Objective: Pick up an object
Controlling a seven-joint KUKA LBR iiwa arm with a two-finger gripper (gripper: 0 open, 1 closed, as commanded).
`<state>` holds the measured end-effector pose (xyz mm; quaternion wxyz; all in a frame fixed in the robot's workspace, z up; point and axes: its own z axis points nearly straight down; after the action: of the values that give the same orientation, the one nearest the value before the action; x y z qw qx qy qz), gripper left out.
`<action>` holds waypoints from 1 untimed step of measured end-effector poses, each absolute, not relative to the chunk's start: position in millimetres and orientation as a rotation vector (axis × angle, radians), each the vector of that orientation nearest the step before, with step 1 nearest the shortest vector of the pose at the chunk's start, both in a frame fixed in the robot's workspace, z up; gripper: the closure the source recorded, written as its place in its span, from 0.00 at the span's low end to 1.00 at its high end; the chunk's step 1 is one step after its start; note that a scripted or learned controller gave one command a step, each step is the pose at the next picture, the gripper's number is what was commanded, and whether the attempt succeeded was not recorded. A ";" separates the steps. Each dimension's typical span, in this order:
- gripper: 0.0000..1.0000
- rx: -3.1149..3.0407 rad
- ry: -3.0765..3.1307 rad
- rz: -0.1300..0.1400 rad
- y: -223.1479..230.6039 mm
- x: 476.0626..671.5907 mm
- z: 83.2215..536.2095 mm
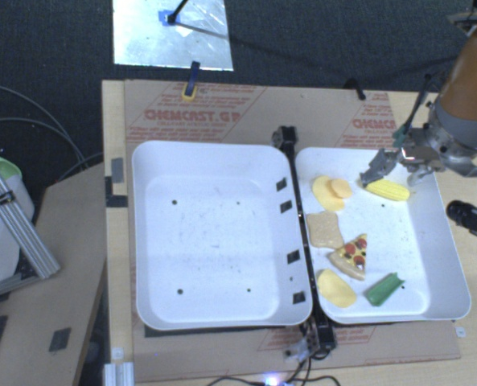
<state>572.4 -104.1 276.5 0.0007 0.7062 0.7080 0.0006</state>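
The right bin (pixel 431 240) holds several toy foods. A yellow corn cob (pixel 388 190) lies near its back edge. Round yellow chips (pixel 331 190) sit at the back left, a beige bread slice (pixel 325 230) lies below them, then a pizza slice (pixel 351 256), a yellow piece (pixel 335 288) and a green pepper (pixel 382 289). My gripper (pixel 397 170) hangs just above the corn cob, at the bin's back right, with its fingers spread open and nothing between them.
The left bin (pixel 214 232) lies beside the right one, with black clips (pixel 290 215) along the shared rim. A foil sheet (pixel 172 22) lies on the dark floor behind the bench. A metal frame (pixel 13 215) stands at the far left.
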 end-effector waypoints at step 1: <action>0.00 2.229 2.233 -0.013 -86.1 543.3 110.2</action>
<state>543.3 -86.1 110.2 -0.0069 0.7065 0.7077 -0.0043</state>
